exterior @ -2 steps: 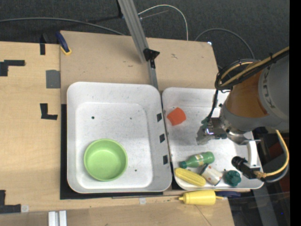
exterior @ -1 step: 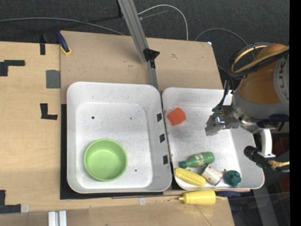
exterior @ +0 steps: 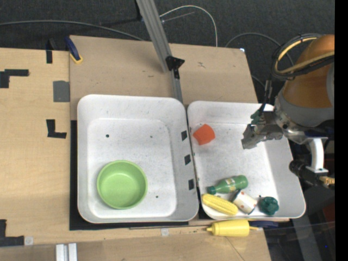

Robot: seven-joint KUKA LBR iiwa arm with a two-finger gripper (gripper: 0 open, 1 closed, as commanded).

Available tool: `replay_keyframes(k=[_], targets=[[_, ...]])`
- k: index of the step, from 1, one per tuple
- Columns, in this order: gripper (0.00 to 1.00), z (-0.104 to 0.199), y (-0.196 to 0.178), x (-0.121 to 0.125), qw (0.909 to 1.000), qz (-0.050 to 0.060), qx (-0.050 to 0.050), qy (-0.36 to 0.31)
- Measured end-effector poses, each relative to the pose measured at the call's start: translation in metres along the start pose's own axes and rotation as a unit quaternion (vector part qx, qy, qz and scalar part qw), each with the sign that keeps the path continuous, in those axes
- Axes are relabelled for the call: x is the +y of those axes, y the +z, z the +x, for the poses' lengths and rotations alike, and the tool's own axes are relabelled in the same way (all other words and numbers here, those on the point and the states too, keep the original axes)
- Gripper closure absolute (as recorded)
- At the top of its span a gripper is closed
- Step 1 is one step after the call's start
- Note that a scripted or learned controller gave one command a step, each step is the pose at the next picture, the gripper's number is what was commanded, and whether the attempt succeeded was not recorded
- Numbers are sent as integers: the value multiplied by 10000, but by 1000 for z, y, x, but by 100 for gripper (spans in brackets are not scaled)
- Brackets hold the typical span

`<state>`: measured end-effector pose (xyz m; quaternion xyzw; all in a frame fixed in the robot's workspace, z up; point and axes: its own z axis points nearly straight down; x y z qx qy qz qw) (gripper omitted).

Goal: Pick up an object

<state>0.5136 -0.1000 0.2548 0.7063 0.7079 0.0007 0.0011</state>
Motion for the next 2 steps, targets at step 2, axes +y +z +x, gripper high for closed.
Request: replay_keyframes(k=[2], targets=[[100,93,24,38,10000,23,5,-20]])
